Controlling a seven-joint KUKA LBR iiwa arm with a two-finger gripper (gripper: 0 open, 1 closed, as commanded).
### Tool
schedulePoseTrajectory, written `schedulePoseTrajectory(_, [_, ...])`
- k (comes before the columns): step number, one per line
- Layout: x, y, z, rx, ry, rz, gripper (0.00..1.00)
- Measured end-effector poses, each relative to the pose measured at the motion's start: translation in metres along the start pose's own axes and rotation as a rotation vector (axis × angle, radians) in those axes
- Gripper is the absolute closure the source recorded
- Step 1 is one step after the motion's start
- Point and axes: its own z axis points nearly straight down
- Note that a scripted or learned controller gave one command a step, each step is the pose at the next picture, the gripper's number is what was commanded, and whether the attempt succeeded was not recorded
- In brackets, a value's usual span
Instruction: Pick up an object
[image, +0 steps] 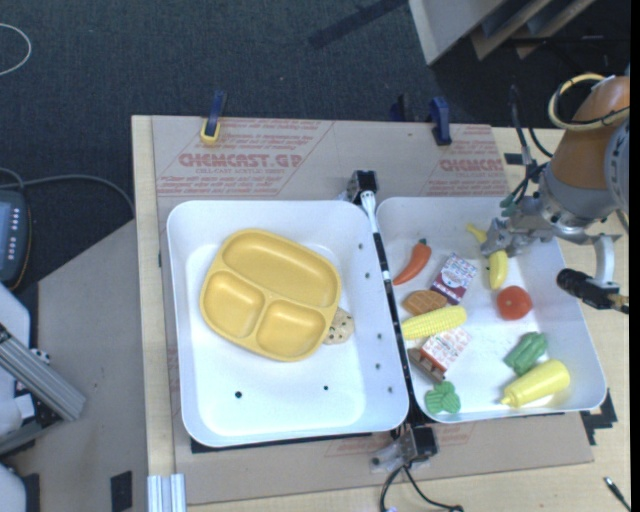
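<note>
My gripper (503, 238) hangs over the far part of the right bin (590, 345), low above a small yellow banana-like piece (497, 270). One end of that piece sticks out just below the gripper, and a yellow tip (475, 233) shows on its left side. The gripper body hides whether the piece is gripped. Close by lie a red tomato (513, 302), a red-and-white packet (456, 278) and an orange-red chili (413, 262).
The right bin also holds a corn cob (433, 322), brown biscuit (425, 300), red-white box (443, 352), green broccoli (442, 398), green pepper (526, 350) and yellow bottle (537, 384). In the left bin (190, 380) are a yellow divided plate (270, 294) and a cookie (340, 326).
</note>
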Motion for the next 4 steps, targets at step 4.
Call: schedulePoseTrajectory(4, [0.058,-0.029,-0.118,0.010,0.005,0.000,1.00])
